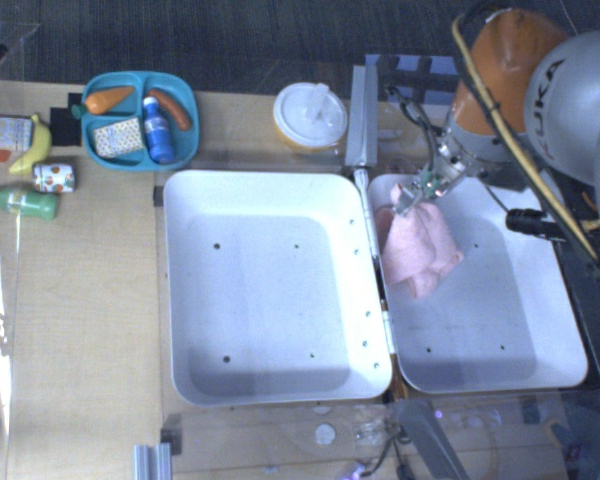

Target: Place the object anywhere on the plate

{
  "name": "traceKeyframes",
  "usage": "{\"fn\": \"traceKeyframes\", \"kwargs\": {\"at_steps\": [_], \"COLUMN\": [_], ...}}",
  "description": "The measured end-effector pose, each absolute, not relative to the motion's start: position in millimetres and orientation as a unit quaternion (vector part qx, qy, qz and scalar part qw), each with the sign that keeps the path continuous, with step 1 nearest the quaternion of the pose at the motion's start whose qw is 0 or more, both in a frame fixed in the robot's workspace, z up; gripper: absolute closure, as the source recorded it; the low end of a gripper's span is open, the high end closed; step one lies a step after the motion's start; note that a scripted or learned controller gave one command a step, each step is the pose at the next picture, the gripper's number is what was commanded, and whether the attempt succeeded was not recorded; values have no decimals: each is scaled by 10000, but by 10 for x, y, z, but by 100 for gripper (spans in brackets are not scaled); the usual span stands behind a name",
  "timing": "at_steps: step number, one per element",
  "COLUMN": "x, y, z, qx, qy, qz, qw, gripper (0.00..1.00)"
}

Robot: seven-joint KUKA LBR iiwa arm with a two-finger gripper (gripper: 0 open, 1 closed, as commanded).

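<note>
Claw (412,196): clenched on top corner of soft pink crumpled cloth (418,248).
Cloth: hangs from claw over right shallow white plastic bin (500,358), by its left wall.
Plate: round white-and-yellow plate (310,116) on counter, behind bins.
Progress: pickup looks done; carry and release remain.
</note>
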State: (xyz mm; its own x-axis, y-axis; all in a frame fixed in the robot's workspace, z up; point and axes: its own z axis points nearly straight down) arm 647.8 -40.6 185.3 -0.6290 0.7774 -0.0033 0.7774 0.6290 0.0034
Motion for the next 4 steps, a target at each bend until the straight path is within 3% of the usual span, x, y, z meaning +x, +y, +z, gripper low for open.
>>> {"fn": "traceKeyframes", "kwargs": {"at_steps": [1, 3, 4], "x": [6495, 6224, 5973], "y": [-387, 697, 1155], "z": [2258, 2303, 2392], "qx": [4269, 400, -19], "qy": [9043, 9992, 10000], "qz": [14, 11, 11], "qw": [27, 26, 23], "gripper": [100, 100, 100]}}
